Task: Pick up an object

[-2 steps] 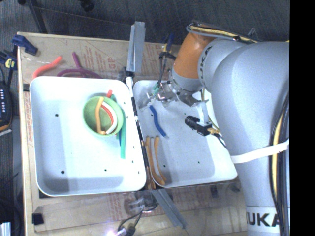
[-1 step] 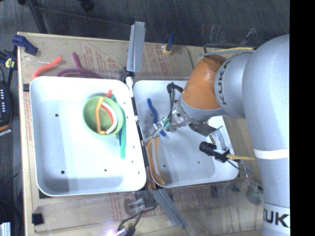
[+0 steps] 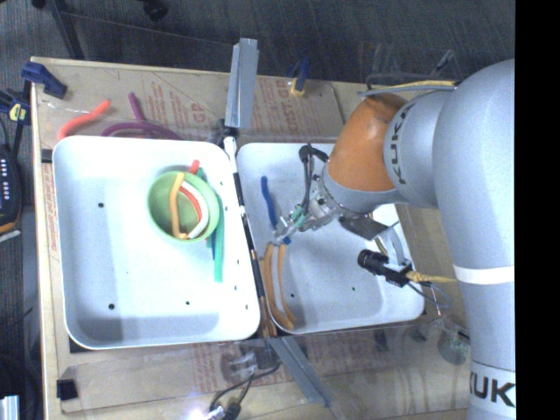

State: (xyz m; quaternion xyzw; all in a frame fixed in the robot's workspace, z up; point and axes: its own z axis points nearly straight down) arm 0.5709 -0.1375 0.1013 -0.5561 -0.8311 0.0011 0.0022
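Observation:
My gripper (image 3: 287, 228) reaches into the left part of the right bin (image 3: 350, 313), its tips low near the bin floor. A thin blue strip (image 3: 268, 199) lies just to the upper left of the tips, and its lower end runs up to them. A brown curved band (image 3: 278, 287) lies along the bin's left wall, just below the tips. In the left bin (image 3: 105, 261) a green bowl (image 3: 181, 206) holds red, orange and yellow strips, with a green stick (image 3: 219, 248) beside it.
The grey arm with its orange band (image 3: 367, 151) covers the right bin's upper right. A black cylindrical part (image 3: 382, 265) with a yellow cable juts over that bin's right side. A metal divider rail (image 3: 241, 81) stands between the bins at the back. Loose cords lie behind the left bin.

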